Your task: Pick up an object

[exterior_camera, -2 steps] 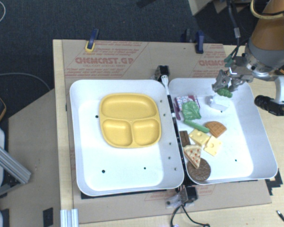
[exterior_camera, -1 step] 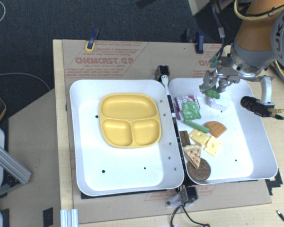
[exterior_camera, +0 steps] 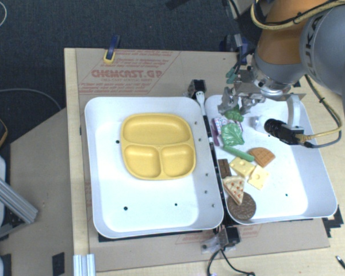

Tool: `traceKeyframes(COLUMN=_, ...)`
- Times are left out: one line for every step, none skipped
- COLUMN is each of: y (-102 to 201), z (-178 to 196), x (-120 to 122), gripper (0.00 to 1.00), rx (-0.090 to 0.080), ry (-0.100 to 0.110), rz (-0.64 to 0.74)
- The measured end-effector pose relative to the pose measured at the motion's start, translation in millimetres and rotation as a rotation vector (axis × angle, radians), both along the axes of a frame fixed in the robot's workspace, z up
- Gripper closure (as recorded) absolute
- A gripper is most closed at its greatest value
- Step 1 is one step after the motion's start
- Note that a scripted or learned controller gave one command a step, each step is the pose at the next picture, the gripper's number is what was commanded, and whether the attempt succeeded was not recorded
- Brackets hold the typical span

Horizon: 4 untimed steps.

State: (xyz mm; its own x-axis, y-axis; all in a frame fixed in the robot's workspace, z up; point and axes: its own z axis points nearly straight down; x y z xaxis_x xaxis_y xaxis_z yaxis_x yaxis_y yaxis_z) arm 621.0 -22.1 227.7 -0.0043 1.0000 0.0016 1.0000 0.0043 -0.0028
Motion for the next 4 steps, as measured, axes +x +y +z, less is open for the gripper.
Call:
traceKeyframes(y=44.4, z=4.4, x=-11.4, gripper=1.00, rx=0.001, ry=0.000, rz=0.001)
traceKeyframes(y=42.5, z=6.7, x=-1.4, gripper=1.00, rx=-0.001, ry=-0.005, rz=-0.002)
traceKeyframes(y=48.7, z=-2.9, x=-8.4, gripper=1.00, rx=-0.001, ry=0.001, rz=-0.004)
traceKeyframes(y=33.3, z=-5.8, x=-12.0, gripper=1.00, rx=-0.002, ry=0.000, rz=-0.006)
